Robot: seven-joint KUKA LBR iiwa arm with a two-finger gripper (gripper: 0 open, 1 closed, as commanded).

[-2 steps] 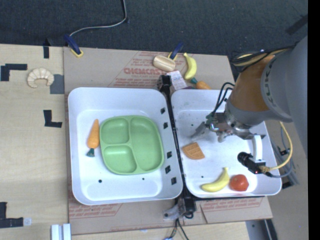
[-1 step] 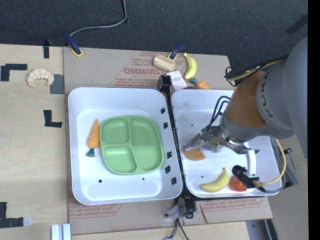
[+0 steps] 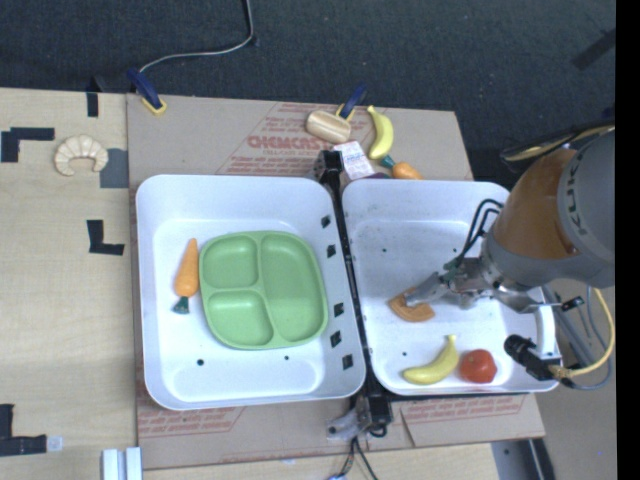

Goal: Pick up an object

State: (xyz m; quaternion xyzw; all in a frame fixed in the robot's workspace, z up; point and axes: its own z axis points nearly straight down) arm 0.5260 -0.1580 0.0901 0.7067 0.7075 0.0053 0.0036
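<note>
In the right bin lie an orange wedge-shaped piece, a yellow banana and a red tomato. My gripper reaches in from the right, low over the bin floor, with its tip right at the upper edge of the orange piece. Whether it touches the piece is unclear. The banana and tomato lie apart from it, nearer the front wall.
The left bin holds a green divided plate and a carrot beside it. Behind the bins lie a bread roll, a second banana and a small packet. A croissant rests on the bench at far left.
</note>
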